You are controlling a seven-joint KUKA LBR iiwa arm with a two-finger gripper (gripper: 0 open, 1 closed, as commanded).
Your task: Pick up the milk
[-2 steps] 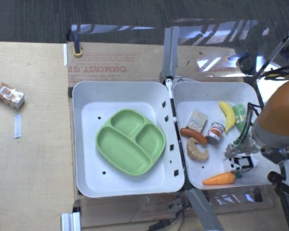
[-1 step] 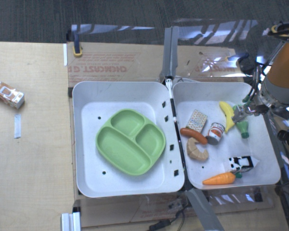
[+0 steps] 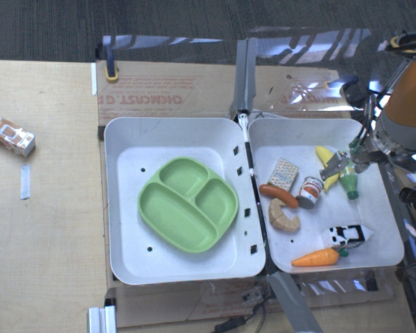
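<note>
The milk (image 3: pixel 347 236) is a small carton with black and white spots. It lies on its side in the right bin (image 3: pixel 395 245), near the front wall. A carrot (image 3: pixel 317 258) lies just in front of it, very close. A croissant (image 3: pixel 285 217) sits a little way to its left.

The gripper (image 3: pixel 338 166) hangs over the back part of the same bin, by a yellow toy (image 3: pixel 324 156) and a green bottle (image 3: pixel 350 184). It is well apart from the milk. I cannot tell if it is open or closed, because it is too small and dark against the things under it. Nothing seems to be held in it.

The milk looks like a toy, so it is likely light. It looks stiff, like a little box, and it should not break. Its sides look flat and smooth, so it might slip if the squeeze is weak.

I think the best place to grab it is across its two long flat sides, in the middle. The gripper should come straight down and stay off the carrot. A grab at one end could make the carton tip or spin away.
</note>
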